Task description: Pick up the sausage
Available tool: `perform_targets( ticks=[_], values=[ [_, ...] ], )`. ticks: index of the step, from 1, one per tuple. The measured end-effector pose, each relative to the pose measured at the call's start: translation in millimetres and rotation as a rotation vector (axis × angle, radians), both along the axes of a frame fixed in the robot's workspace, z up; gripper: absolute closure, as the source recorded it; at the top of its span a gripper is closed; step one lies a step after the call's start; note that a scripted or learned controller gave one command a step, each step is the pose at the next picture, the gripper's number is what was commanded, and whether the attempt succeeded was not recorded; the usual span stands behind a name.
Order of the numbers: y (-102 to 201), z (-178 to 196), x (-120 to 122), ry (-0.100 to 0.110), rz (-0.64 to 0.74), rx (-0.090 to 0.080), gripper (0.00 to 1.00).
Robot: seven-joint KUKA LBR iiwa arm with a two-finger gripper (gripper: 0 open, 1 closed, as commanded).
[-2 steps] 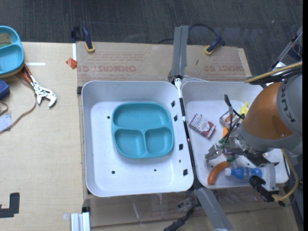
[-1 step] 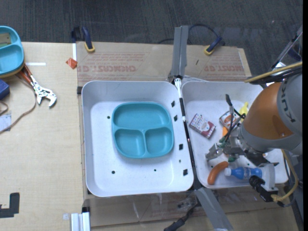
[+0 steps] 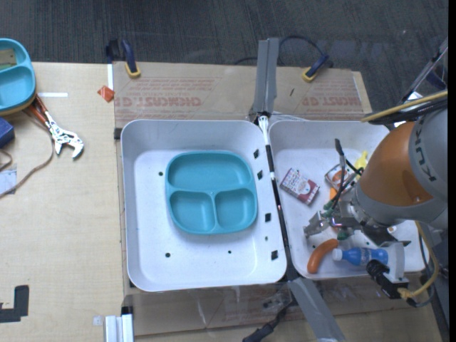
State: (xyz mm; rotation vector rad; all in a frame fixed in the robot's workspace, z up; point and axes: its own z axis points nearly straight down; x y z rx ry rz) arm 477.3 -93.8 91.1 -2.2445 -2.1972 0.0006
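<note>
At far left, on the pale wooden bench top [image 3: 57, 248], a teal tray [image 3: 14, 75] cut off by the edge, with a silver wrench [image 3: 65, 142] just nearer and to its right. Further right, a small orange scrap [image 3: 105, 93] beside a sheet of printed brown cardboard [image 3: 178, 91], pinned at the far edge by a yellow-and-blue clamp [image 3: 128, 59]. Beyond the bench, along the far side, dark grey carpet [image 3: 199, 13].

Next, the left bin [image 3: 135, 212], white and shallow, holding a teal divided plate [image 3: 211, 191] set about in its middle. Between the two bins, a grey bar [image 3: 267, 77] running away toward the far edge, with a second clamp [image 3: 313, 68] to its right.

Then the right bin [image 3: 281, 137], more crowded. A small red packet [image 3: 299, 185] toward its far-left part. Nearer, against the near wall, the sausage [image 3: 320, 254], orange-red and curved, lying on the bin floor. Touching its right end, a blue-and-white bottle [image 3: 362, 255] on its side. Something yellow [image 3: 360, 164] near the far right, half hidden.

Reaching in from the right, the arm [image 3: 399, 169], orange band showing, bent low over this bin. The gripper [image 3: 329, 225] just above and slightly far of the sausage, tangled among wires and metal parts; cannot tell from here whether spread or pressed together. Nothing visibly pinched.
</note>
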Motion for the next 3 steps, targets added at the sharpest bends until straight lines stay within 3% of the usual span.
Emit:
perform_targets(
  ticks=[1,2,3],
  values=[
    [-20,0,-1,0.001,-0.051,-0.001,0.00],
    [1,0,2,0.003,-0.021,0.000,0.00],
    [-17,0,0,0.001,0.538,0.001,0.00]
  ],
)
